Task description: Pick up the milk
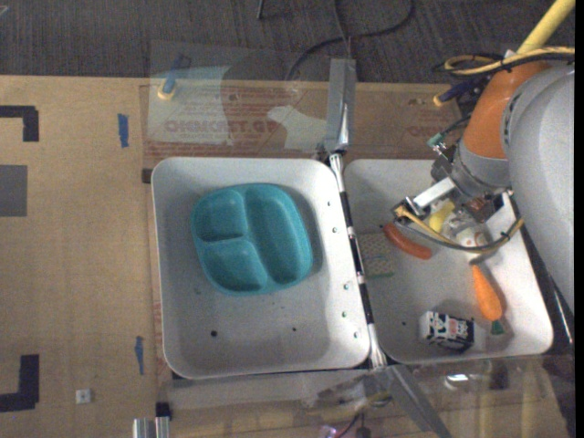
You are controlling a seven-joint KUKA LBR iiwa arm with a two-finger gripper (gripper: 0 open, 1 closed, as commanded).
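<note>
The milk [447,330] is a small black-and-white carton lying on its side near the front edge of the right bin [383,308]. My gripper [436,219] hangs over the upper right part of that bin, well behind the carton, among a yellow item [442,218] and other toy foods. The wrist and arm cover most of the gripper from above.
An orange carrot [487,294] lies right of the milk, and a red-orange sausage-like piece [407,242] lies just left of the gripper. The left bin [182,327] holds a teal divided plate [253,237]. A metal divider runs between the two bins.
</note>
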